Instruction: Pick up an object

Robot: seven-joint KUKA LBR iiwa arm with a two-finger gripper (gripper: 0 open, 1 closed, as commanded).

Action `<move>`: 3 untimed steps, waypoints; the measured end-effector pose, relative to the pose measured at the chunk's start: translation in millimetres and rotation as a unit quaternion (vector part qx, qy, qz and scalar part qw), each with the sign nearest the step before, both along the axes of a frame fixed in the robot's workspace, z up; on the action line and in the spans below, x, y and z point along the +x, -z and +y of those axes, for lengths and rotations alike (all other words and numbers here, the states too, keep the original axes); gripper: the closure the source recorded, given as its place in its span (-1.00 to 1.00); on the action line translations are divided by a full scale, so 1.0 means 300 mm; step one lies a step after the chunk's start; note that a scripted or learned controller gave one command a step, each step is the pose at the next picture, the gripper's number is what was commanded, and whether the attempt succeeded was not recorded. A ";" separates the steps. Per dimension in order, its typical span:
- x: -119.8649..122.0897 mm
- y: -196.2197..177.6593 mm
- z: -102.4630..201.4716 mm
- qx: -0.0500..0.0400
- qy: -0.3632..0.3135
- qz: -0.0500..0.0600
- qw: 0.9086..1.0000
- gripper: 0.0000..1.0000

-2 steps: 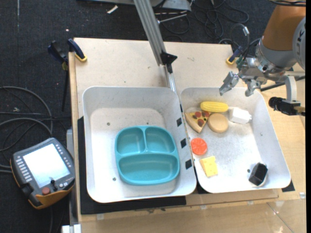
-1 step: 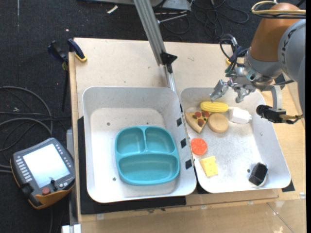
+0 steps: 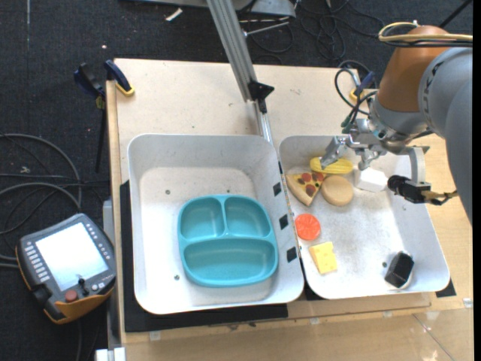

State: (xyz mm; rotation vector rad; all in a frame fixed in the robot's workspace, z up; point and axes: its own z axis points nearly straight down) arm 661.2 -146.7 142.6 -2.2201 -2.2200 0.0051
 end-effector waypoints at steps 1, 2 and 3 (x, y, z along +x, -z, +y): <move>0.005 -0.046 0.001 0.000 -0.001 -0.003 1.000 1.00; 0.020 -0.204 -0.023 0.000 0.000 -0.005 1.000 1.00; 0.024 -0.268 -0.021 0.000 -0.001 -0.004 1.000 1.00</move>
